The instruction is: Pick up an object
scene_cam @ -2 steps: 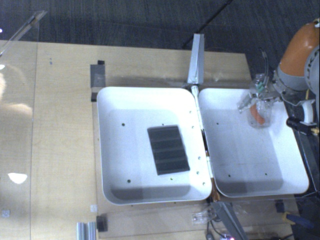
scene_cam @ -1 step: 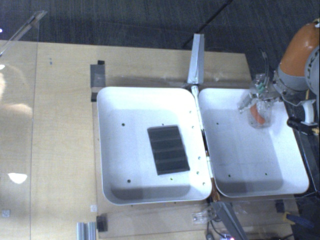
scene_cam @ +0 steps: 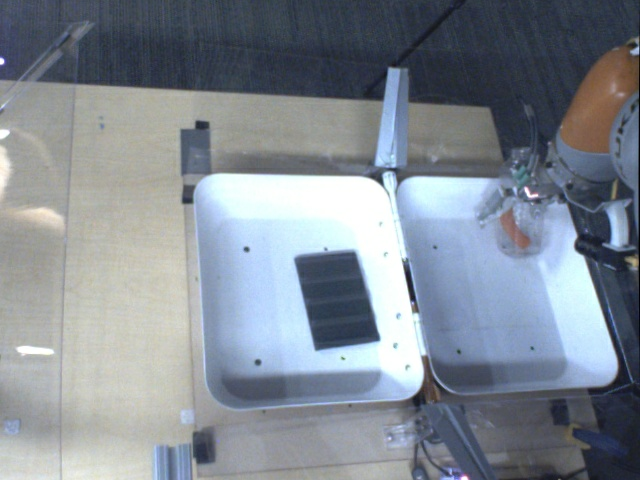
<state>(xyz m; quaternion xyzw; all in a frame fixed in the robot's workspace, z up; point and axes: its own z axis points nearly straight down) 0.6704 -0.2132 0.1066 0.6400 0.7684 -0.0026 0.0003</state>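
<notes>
We judge the pick to be at its lift stage: our gripper (scene_cam: 517, 206) sits over the far corner of the right bin (scene_cam: 520, 353), its translucent fingers closed around a small orange-red object (scene_cam: 515, 230). Next we need a clean rise clear of the bin wall. The dark ridged slab (scene_cam: 336, 299) lies alone in the left bin (scene_cam: 230, 268), well apart.

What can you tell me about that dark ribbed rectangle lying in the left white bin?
The dark ribbed rectangular block is near-black and matte, crossed by several parallel ridges. It lies flat on the floor of the left white bin, near the middle, turned slightly askew to the bin's walls. Nothing but the floor touches it.
</notes>
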